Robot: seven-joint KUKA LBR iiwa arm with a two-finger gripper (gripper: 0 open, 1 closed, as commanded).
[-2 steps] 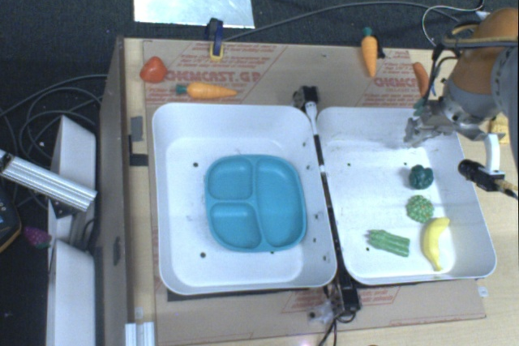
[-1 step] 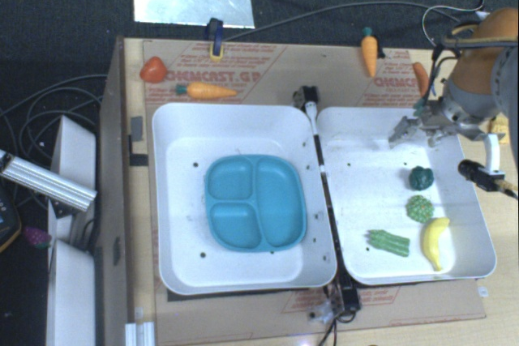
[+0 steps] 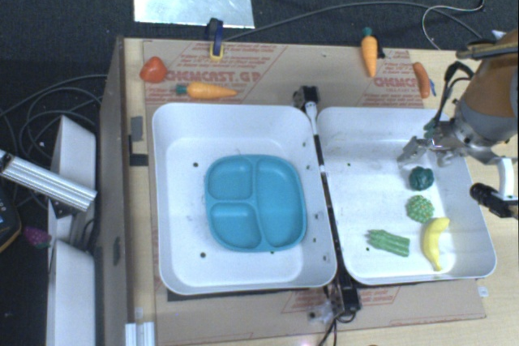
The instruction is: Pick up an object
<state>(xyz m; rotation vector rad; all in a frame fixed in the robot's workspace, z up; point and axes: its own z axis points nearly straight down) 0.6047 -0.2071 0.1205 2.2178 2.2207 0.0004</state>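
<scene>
Over the right bin (image 3: 357, 174), claw (image 3: 422, 148) spread, grasping nothing. Just below it sits a dark green lump (image 3: 420, 178); further below, broccoli (image 3: 419, 208), banana (image 3: 435, 241), beans (image 3: 388, 242).

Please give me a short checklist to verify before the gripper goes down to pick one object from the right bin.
1. Objects lie in the right bin: ok; dark green piece, light green piece, banana, green bundle.
2. Gripper over that bin: ok, near its far side.
3. Nearest target: ok, the dark green piece lies just below the gripper.
4. Target apart from neighbours: ok, though the light green piece is close.
5. Gripper carries nothing: ok, nothing between its fingers.
</scene>
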